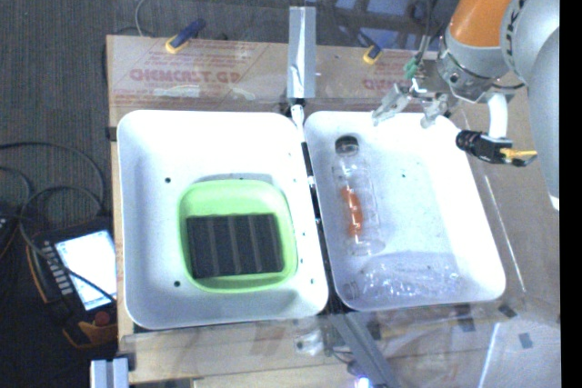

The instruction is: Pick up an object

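The open, empty gripper (409,107) hung over the right bin's (473,223) far edge, the approach step not done, and next had to descend leftward onto the clear bottle (355,195) lying along that bin's left side.

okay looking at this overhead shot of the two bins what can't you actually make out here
- Gripper, camera view: small and backlit over the right bin's far rim; nothing visible between its fingers.
- Clear bottle: see-through, so its orange contents can't be identified.
- Crumpled clear plastic: glare blurs its outline.
- Green tray in the left bin: dark slotted insert, depth unreadable.
- Arm: cut off by the frame edge.
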You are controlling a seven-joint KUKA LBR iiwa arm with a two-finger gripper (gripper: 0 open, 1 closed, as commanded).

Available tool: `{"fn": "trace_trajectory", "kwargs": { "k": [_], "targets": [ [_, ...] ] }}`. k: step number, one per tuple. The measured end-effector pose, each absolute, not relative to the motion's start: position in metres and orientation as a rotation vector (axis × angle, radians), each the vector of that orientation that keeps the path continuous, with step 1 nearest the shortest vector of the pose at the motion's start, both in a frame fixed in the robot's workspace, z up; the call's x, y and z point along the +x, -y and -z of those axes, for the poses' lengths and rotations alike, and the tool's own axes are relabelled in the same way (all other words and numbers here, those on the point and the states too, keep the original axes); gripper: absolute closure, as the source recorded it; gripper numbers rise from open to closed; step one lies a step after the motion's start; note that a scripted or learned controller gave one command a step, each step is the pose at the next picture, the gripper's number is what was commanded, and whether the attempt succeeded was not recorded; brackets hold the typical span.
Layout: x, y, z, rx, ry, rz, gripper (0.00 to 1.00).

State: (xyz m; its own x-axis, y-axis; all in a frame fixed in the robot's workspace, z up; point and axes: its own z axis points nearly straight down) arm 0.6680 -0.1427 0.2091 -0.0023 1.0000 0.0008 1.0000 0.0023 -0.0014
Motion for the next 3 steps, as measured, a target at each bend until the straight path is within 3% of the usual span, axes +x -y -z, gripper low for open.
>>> {"fn": "trace_trajectory", "kwargs": {
  "k": [1, 2, 3],
  "targets": [
    [0.668, 0.099, -0.115, -2.176, 2.265, -0.004, 0.00],
    [0.605, 0.103, -0.092, -2.020, 2.425, 0.016, 0.00],
    [0.559, 0.116, -0.093, -2.011, 2.438, 0.017, 0.00]
  ]
}}
